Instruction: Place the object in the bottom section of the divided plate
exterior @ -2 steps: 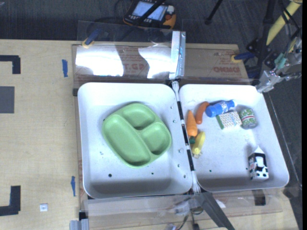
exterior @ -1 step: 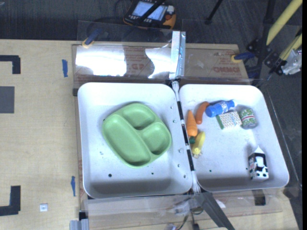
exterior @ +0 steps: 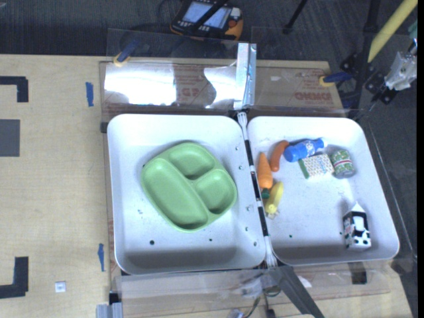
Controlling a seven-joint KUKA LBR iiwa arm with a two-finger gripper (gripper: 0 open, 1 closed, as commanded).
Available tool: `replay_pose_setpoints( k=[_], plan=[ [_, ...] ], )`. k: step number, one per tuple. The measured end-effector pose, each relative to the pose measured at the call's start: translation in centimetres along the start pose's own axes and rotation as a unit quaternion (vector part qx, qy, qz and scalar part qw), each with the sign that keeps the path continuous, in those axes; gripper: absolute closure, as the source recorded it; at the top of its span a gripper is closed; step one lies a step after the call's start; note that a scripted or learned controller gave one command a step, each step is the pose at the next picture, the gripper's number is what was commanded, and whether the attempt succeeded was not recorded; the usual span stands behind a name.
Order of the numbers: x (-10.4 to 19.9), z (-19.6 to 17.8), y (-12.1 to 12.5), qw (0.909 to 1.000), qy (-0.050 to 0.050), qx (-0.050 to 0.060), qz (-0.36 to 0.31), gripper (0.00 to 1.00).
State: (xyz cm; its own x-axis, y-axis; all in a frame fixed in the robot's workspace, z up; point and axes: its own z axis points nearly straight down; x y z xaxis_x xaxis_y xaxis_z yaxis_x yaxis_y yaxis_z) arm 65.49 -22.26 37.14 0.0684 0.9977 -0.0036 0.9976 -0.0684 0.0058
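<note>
Divided plate (exterior: 189, 185): green, left bin (exterior: 126, 237), all sections bare.
Objects: carrot (exterior: 265, 171), blue bottle (exterior: 303, 149), others, centre-right of frame, right bin (exterior: 381, 244).
Gripper (exterior: 401, 71): upper-right edge; state cannot be told.
Progress: nothing picked, nothing placed.

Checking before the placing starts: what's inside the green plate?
Nothing shows in the plate's three sections, only bare green. What lies under it is covered.

Divided plate (exterior: 189, 185) sits in left bin (exterior: 126, 144). Right bin (exterior: 371, 177) holds carrot (exterior: 265, 171), bottle (exterior: 303, 149), can (exterior: 342, 163) and carton (exterior: 357, 227) at lower right.
</note>
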Motion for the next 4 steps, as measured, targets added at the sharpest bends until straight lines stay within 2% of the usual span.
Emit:
replay_pose_setpoints(
  k=[2, 3, 4],
  plan=[
    [0.4, -2.3, 0.3, 1.0, -0.004, -0.005, -0.004, 1.0],
    [0.4, -2.3, 0.3, 1.0, -0.004, -0.005, -0.004, 0.0],
    [0.5, -3.4, 0.4, 0.9999, -0.006, -0.009, -0.005, 1.0]
  ],
)
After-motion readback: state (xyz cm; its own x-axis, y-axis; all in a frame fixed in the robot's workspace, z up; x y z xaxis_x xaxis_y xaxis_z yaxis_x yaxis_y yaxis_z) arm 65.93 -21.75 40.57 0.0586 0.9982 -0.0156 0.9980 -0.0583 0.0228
